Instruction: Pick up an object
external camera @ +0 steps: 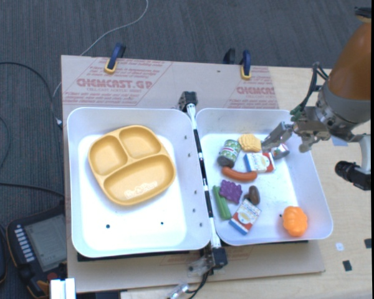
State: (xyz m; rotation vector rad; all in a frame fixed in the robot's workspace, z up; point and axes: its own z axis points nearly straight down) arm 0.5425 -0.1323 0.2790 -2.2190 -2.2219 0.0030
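The gripper [292, 137] is seen spread open and empty above the right bin [318, 195], apparently near the small carton [258, 162]. It should be lowered straight and centred, so the neighbouring corn [250, 143] is not pushed.

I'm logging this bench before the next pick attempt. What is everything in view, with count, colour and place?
Shallow white plastic bins: 2, side by side on the bench.
Yellow three-compartment plate: 1, left bin.
Round orange toy fruit: 1, right bin, near corner.
Yellow corn cob toy: 1, right bin, far side.
Green-labelled toy can: 1, beside the corn.
Orange-red toy sausage: 1, right bin, middle.
Purple toy grape bunch: 1, below the sausage.
Long green toy vegetable: 1, along the right bin's left wall.
Small toy cartons: 2, right bin.
Blue clamps: 2, far board edge.
Grey arm with orange band: 1, right.
Claw: 1, over the right bin's far side.
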